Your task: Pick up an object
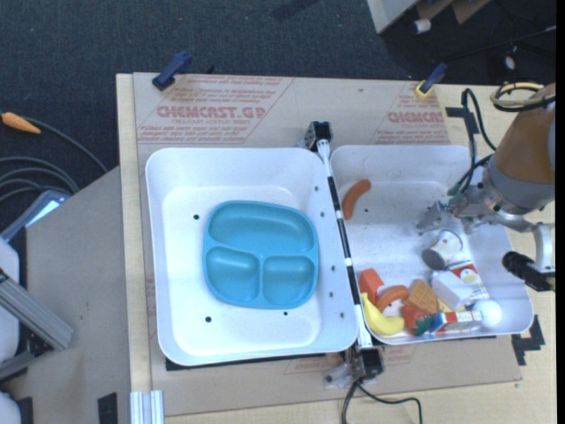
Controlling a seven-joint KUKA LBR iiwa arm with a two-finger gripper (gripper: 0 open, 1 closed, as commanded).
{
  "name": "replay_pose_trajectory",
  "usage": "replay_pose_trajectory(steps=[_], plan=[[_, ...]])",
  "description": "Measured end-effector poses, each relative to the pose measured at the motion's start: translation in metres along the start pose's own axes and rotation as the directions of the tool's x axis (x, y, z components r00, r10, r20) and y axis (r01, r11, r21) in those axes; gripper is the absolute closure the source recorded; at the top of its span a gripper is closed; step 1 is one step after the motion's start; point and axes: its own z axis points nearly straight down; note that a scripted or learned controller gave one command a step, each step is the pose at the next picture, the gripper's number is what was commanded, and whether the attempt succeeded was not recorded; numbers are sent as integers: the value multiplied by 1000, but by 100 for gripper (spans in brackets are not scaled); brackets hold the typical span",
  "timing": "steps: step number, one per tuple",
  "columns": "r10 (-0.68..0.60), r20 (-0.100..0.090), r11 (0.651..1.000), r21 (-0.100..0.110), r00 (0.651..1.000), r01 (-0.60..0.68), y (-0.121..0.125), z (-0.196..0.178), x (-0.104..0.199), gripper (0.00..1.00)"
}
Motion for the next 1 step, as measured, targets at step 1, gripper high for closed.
replay_pose_trajectory(steps=[1], plan=[[1,-2,1000,4,1000,-1,-61,10,27,0]])
